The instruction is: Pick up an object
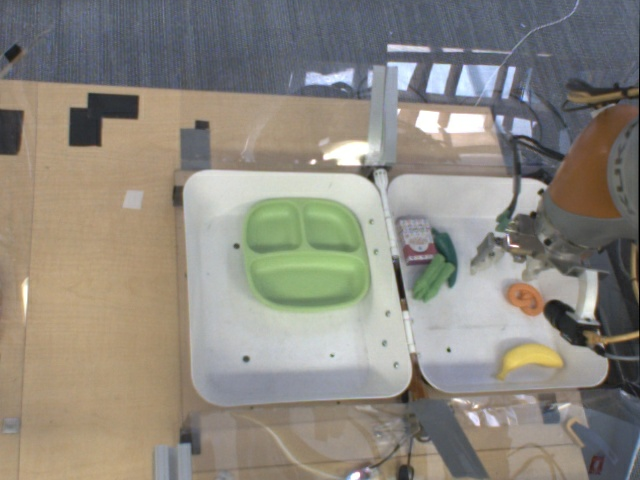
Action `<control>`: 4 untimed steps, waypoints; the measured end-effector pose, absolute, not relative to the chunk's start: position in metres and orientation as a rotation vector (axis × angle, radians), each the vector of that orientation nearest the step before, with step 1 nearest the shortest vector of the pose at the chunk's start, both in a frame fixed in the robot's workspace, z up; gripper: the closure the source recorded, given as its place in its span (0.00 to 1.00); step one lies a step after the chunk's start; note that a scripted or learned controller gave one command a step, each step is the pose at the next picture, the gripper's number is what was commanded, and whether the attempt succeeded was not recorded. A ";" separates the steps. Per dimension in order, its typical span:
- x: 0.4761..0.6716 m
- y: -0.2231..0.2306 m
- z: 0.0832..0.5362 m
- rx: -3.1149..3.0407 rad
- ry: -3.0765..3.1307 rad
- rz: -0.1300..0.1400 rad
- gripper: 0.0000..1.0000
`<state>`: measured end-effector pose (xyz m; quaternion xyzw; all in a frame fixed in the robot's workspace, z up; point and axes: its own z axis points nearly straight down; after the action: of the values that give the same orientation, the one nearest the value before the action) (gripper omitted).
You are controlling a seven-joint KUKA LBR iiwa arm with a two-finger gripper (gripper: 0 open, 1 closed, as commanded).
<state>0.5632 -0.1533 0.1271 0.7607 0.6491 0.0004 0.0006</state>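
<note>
Camera view, largest first: looks down on a wooden bench (90, 298) bearing two white bins edge to edge. Left bin (215, 368): taken up at its middle by a green divided plate (250, 238), lying flat. Arm (595, 183): reaching in over the far right corner of the right bin (470, 358), gripper (495, 251) hanging above that bin's middle, between the green piece and the orange one. Cannot tell how far open; nothing seen caught in it. Against the right bin's left wall: a small red-and-white carton (414, 240), with a green toy vegetable (437, 268) touching its right side. Near the front edge, toward the right corner: a yellow banana (530, 359). Right of the bin's middle, closest to the gripper: a small orange piece (524, 297). Judging by look: all light, stiff toy plastic, likely smooth and apt to skid on the bin floor. Best taken across the narrow width: banana at mid-curve, carton across its flat sides, vegetable across its pods. Orange piece low and flat, probably hardest to pinch.
</note>
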 end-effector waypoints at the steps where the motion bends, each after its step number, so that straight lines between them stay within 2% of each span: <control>1: 0.544 -0.198 0.151 2.447 1.965 0.004 0.00; 2: 0.539 -0.198 0.092 2.449 1.959 0.006 0.00; 3: 0.541 -0.197 0.104 2.442 1.963 0.012 1.00; 4: 0.551 -0.133 0.217 2.278 2.157 0.007 1.00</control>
<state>0.5507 -0.1329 0.2174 0.7261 0.6876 0.0021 0.0024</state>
